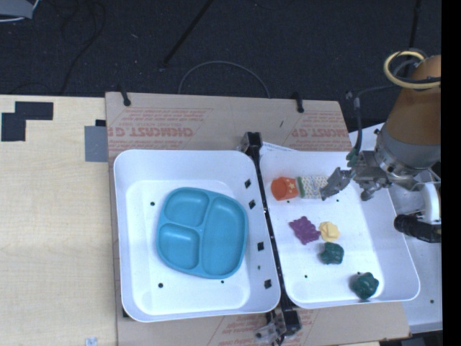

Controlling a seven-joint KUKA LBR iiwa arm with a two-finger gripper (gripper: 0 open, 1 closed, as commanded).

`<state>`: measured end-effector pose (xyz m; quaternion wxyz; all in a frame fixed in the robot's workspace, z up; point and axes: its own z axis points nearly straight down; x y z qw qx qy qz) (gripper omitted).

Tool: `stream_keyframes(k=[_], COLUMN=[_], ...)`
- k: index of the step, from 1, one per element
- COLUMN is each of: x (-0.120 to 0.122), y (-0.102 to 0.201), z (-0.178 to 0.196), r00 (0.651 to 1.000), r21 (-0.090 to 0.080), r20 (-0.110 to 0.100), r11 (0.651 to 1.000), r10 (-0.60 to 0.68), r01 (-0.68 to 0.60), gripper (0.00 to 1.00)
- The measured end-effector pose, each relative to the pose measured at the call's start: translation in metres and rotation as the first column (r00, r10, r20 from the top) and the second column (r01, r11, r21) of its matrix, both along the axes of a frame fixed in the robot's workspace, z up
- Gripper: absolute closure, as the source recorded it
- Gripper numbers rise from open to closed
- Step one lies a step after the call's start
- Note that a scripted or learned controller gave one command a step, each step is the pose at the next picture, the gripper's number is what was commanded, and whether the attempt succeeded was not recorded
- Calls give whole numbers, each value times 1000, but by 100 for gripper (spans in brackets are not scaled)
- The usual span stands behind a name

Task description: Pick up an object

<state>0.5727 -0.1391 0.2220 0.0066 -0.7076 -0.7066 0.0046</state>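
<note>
The right bin [392, 262] holds several small objects. An orange-red piece [284, 188] lies at its far left, and a white piece with green dots [310, 186] lies just right of it. Nearer the middle are a purple piece [305, 229], a yellow piece [329, 230] and a dark teal piece [332, 253]. A green piece [364, 285] sits near the front right corner. My gripper [333, 187] reaches in from the right and hangs low beside the right edge of the dotted white piece. I see nothing held in it.
The left bin [137, 193] holds a blue divided plate [202, 231]. A black divider rail [263, 229] runs between the bins. The grey arm with its orange band [416, 107] stands over the right bin's far right side. Cardboard [216, 125] lies under both bins.
</note>
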Motion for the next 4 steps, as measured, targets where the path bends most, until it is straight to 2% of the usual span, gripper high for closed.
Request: stream_keyframes(k=[1,3,4], x=[3,-14,-12], y=[0,11,9], z=[7,-103,-130], r00=[1000,1000,1000], r21=[-2,0,-6], r20=[13,7,19], r11=[1000,1000,1000], r10=[2,2,0], r01=[-2,-2,0], gripper=[0,0,0])
